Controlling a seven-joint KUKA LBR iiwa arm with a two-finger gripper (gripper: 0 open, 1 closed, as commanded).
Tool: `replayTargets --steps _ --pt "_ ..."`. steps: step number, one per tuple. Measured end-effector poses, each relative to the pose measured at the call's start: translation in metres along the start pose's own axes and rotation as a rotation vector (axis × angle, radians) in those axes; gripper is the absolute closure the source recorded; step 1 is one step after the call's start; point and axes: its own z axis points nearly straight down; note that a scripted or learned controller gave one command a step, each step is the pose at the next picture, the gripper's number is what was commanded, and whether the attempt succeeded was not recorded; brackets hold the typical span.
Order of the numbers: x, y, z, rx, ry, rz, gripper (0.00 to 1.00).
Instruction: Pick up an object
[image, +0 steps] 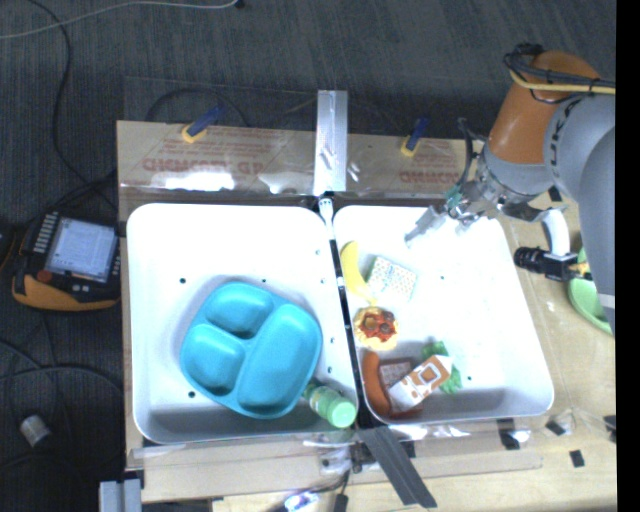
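The gripper hangs over the far right part of the right bin, close to its far wall. Its fingers are spread apart with nothing between them. The objects lie along the bin's left side, apart from the gripper: banana, patterned white card, small red-and-yellow item, and an orange-and-white carton at the near edge. The left bin holds a blue tray and a green bottle.
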Motion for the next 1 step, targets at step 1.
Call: replayTargets --steps 1 --pt "0.0664 0.0176 -0.0531 0.000 0.000 -0.121 0.00"
